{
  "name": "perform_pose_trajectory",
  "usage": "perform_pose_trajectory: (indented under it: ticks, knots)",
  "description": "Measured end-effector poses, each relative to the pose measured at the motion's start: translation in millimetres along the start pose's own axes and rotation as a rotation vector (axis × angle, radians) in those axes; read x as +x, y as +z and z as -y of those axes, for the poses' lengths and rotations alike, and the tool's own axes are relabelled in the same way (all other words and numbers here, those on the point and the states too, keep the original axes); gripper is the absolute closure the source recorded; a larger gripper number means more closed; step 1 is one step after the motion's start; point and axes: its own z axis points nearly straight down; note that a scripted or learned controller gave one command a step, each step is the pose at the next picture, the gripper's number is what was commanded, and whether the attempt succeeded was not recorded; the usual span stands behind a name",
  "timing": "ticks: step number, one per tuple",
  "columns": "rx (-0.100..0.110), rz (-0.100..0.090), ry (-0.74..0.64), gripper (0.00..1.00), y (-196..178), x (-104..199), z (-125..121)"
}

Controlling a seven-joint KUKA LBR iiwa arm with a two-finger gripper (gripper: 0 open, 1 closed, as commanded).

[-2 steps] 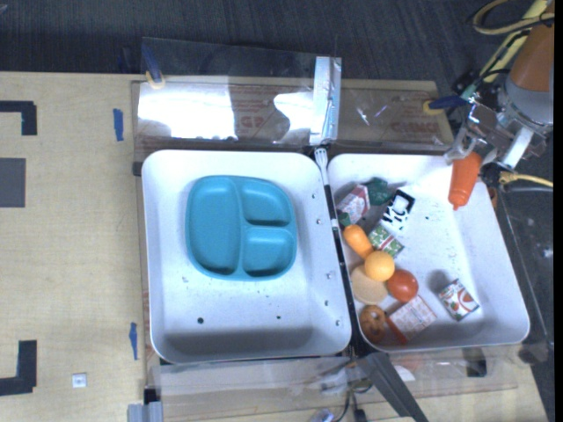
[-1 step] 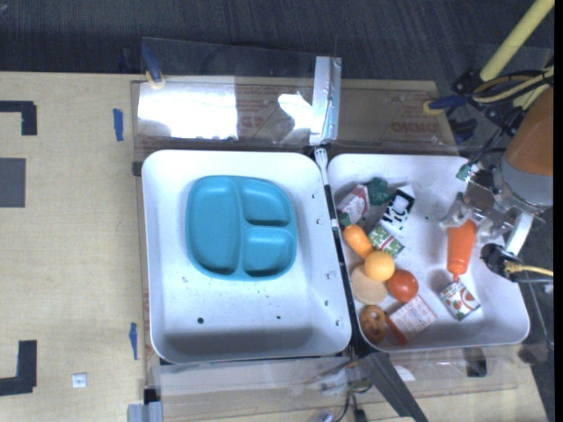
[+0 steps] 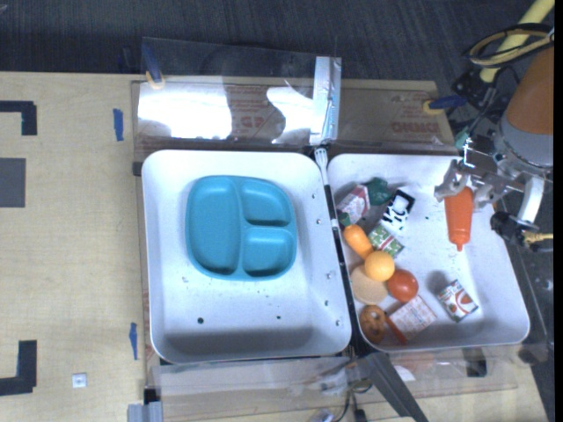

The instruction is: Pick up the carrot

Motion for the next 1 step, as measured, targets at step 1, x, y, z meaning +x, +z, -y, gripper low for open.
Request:
perform_pose_trajectory:
  ticks: [1]
  knots:
    - [0.012, 0.002, 0.361, 1.0, 20.3, 9.3, 49.2]
